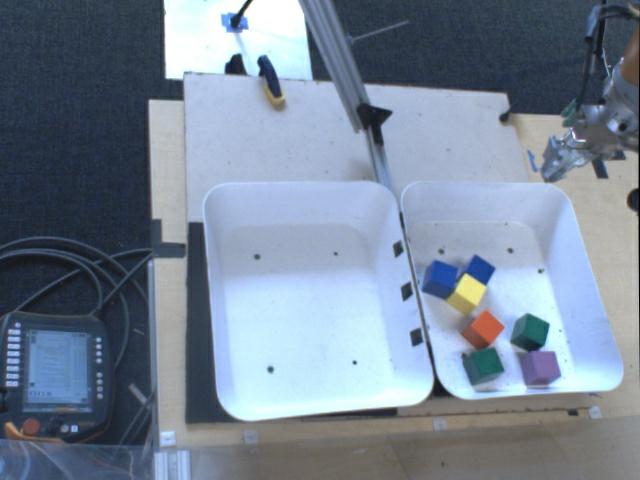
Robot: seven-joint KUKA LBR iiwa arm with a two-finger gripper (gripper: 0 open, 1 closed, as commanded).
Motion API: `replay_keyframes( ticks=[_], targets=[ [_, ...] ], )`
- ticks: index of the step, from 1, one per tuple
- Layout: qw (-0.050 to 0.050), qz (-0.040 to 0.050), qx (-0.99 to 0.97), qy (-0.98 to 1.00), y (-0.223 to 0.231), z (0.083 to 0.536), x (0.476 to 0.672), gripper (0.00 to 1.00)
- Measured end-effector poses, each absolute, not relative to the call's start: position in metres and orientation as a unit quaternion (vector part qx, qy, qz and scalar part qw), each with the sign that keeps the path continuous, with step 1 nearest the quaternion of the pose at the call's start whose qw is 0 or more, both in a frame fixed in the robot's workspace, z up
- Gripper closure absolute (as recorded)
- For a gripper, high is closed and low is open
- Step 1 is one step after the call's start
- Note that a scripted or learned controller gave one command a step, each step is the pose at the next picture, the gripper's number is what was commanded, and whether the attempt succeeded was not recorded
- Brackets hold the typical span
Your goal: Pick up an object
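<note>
Hanging above the bench past the right bin's (560, 203) far corner, the gripper (558, 158) points down and left; I cannot tell how it is set. Below it and to its left, in that smooth white bin, sit seven small hard blocks (484, 325): two blue, two green, one yellow, one orange, one purple.

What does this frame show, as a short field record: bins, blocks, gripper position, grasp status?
left bin: no blocks in it
right bin: six blocks
blocks: two blue, yellow, orange, two green, purple
gripper: above the bench, past the right bin's far right corner
grasp status: nothing seen between the fingers; no block lifted
</note>
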State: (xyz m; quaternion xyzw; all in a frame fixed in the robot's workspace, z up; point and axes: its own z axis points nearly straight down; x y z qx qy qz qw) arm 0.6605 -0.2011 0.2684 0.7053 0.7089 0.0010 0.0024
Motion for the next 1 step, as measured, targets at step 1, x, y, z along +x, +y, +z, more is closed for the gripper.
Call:
replay_keyframes(
  ticks=[1],
  targets=[
    [0.000,0.0009,0.704,0.711,-0.1402,0.2594,0.6522,1.00]
  ],
)
